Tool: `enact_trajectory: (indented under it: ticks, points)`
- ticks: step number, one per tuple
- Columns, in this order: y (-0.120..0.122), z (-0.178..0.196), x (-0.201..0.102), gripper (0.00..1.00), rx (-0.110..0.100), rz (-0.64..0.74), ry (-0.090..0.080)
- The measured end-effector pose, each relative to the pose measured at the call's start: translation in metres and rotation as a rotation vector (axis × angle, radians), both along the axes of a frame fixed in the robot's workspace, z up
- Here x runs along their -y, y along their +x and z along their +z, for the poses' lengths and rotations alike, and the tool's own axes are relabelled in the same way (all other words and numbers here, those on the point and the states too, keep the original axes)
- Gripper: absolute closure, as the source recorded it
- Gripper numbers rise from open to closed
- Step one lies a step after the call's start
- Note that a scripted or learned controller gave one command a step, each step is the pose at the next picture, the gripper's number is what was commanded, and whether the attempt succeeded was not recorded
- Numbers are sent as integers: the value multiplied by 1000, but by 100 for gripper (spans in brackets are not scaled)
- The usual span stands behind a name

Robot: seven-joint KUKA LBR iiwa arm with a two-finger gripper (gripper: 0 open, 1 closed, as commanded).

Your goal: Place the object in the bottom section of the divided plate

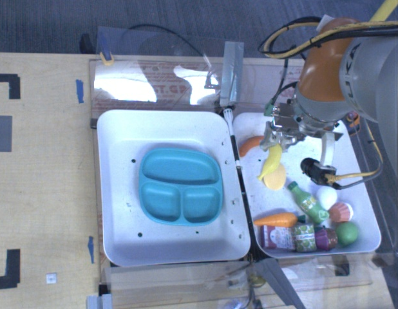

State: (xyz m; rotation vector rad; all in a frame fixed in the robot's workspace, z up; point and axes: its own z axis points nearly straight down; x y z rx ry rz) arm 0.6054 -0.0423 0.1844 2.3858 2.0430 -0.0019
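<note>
The blue divided plate [181,184] lies in the left white bin [115,230], with one long section at the top and two smaller ones at the bottom. My gripper [275,143] is over the right bin [369,227], near its upper left corner. Its fingers are shut on the top end of a yellow banana-like toy [273,167], which hangs down from them to a pale round end. The plate's sections hold nothing.
An orange toy [250,145] lies just left of the gripper. Below are a green bottle [307,203], a carrot [274,220], a white egg [326,197], a green ball [347,234] and a maroon packet [279,237]. A metal divider [237,166] separates the bins.
</note>
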Motion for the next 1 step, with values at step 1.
enact_trajectory:
  ticks: [1]
  points:
    - [-8, 0, -87, 100, -2, -93, 4]
